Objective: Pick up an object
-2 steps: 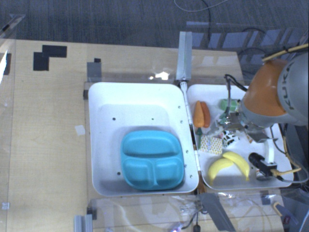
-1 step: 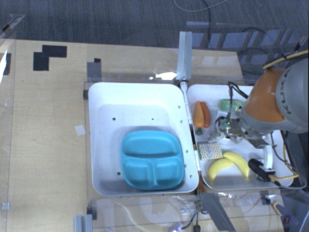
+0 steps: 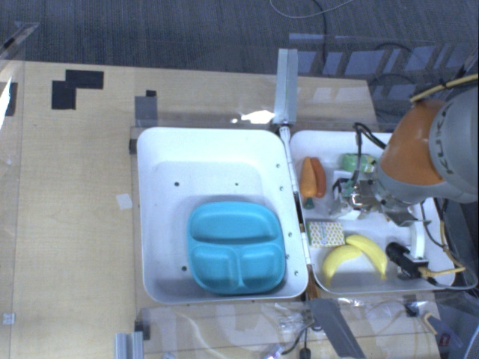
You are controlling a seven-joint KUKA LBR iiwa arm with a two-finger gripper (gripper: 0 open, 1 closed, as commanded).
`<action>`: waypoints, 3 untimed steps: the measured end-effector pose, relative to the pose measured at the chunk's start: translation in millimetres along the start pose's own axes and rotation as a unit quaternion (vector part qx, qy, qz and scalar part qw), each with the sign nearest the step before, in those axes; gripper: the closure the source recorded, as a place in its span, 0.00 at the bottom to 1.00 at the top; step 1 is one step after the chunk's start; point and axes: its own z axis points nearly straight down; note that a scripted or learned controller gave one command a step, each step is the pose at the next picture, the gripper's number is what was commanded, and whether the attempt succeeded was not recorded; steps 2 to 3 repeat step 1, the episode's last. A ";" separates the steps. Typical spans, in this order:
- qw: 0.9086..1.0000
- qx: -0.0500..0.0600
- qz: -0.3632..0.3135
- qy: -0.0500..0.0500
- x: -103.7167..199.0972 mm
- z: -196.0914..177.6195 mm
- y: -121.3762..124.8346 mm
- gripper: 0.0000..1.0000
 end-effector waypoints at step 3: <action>1.000 0.008 0.000 0.000 36.3 -94.9 36.5 1.00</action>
